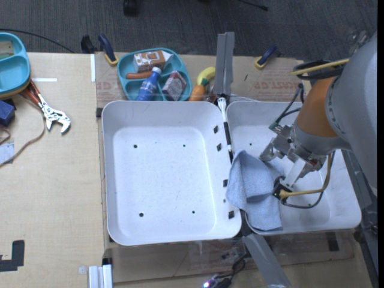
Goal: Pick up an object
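Cloth [255,188] is located at the lower left of the right bin [336,218], long axis laid top to bottom of the frame. The gripper [275,155] is placed just beside its upper right edge. Gripper opening cannot be determined; no hold is shown.

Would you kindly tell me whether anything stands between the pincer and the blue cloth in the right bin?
Nothing visible does. The pincer sits right beside the cloth, which lies in the right bin with its left edge lapping onto the rim.
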### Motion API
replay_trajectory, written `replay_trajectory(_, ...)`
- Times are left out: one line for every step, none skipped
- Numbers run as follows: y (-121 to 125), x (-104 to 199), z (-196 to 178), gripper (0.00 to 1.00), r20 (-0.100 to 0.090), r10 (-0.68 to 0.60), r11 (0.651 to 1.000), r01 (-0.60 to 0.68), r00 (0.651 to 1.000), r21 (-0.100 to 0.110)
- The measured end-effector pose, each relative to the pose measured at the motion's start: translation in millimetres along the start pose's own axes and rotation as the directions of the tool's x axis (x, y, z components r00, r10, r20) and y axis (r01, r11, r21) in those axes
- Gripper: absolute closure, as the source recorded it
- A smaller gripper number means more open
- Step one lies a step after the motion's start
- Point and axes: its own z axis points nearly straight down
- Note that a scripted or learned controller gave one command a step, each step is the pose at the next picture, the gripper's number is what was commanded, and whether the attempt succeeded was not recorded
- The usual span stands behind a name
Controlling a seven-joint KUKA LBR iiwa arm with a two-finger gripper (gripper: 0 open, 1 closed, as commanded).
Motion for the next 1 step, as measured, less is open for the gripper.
replay_trajectory(32.0, -62.9, -55.5, 0.00, 0.003, -0.202, 0.979, 0.202, 0.979, 0.002)
